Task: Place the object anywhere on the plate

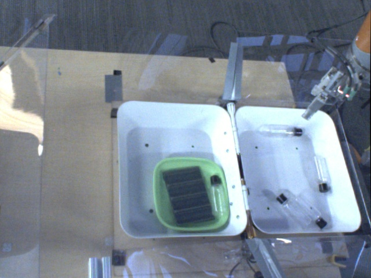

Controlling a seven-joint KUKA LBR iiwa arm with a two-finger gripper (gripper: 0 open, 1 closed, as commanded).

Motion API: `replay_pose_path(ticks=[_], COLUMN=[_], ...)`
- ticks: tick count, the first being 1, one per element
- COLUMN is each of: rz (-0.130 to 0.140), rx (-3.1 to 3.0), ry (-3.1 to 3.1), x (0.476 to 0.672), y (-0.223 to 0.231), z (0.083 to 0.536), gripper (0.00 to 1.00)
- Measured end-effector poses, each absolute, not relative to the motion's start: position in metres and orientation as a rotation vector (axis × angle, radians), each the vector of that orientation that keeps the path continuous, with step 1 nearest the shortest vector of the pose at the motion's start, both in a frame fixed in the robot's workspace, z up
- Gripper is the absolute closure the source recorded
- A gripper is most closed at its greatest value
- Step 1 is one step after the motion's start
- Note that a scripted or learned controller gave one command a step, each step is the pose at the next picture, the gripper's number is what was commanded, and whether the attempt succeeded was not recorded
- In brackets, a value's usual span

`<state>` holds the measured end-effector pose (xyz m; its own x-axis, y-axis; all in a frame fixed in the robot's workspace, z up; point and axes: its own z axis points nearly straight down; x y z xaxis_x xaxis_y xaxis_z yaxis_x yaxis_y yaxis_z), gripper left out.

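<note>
End effector hovers over the right white bin's far rim; grip state indiscernible. Clear black-capped tube lies on green plate.

Pale wooden bench, two shallow white bins side by side on it, left bin, right bin, touching edges

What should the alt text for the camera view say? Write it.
A green plate in the left bin already holds a clear vial beside a dark ridged block. The hand hovers over the right bin, which holds more vials.
</note>
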<state>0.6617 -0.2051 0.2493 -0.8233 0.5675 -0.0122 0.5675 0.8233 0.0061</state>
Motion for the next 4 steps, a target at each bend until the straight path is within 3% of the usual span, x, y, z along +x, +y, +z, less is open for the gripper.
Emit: replay_pose_path(ticks=[1, 2, 3, 4], rz=[0.003, 0.003, 0.0, 0.002], rx=[1.023, 1.032, 0.638, 0.632], ry=[2.955, 2.956, 3.061, 3.047], x=[0.663, 0.653, 0.663, 0.666], y=[-0.205, -0.204, -0.204, -0.203], z=[0.302, 0.309, 0.322, 0.336], gripper=[0.0, 0.0, 0.0, 1.0])
